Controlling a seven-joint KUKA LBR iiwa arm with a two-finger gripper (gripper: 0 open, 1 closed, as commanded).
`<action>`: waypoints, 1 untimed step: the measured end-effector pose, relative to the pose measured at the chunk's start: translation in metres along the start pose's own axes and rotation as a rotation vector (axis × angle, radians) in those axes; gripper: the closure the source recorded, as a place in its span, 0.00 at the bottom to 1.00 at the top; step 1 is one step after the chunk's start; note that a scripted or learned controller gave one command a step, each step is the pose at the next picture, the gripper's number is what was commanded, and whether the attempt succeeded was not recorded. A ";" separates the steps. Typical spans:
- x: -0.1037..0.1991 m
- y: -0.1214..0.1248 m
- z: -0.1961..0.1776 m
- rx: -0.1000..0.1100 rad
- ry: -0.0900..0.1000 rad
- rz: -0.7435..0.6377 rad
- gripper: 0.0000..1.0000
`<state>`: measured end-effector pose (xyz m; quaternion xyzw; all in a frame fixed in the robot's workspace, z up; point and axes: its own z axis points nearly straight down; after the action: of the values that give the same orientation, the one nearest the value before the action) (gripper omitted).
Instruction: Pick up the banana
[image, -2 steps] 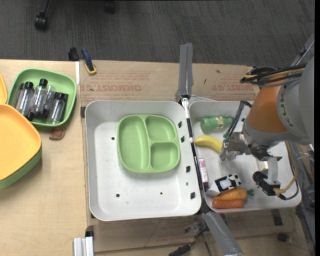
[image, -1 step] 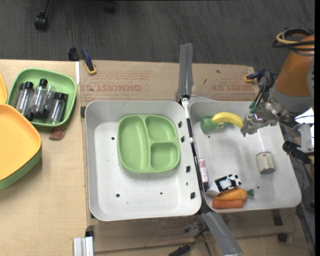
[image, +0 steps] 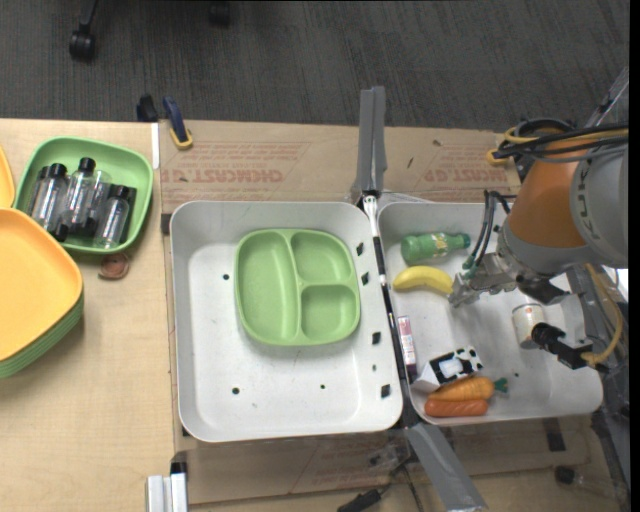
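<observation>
Banana (image: 423, 281) lay in the right bin (image: 560, 400), the gripper (image: 463, 293) just right of it, finger state impossible to tell.

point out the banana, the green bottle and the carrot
banana (image: 422, 280), camera view, middle of its curved body
green bottle (image: 432, 245), camera view, its body beside the label
carrot (image: 460, 390), camera view, middle of the orange root

Robot lab: cardboard-covered bench (image: 300, 160), white bins (image: 200, 330), office carpet (image: 300, 50).
</observation>
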<state>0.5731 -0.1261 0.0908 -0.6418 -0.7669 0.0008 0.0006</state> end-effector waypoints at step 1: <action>0.023 -0.006 -0.001 -0.001 -0.002 0.004 1.00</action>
<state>0.5629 -0.1044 0.0914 -0.6434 -0.7655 0.0012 -0.0003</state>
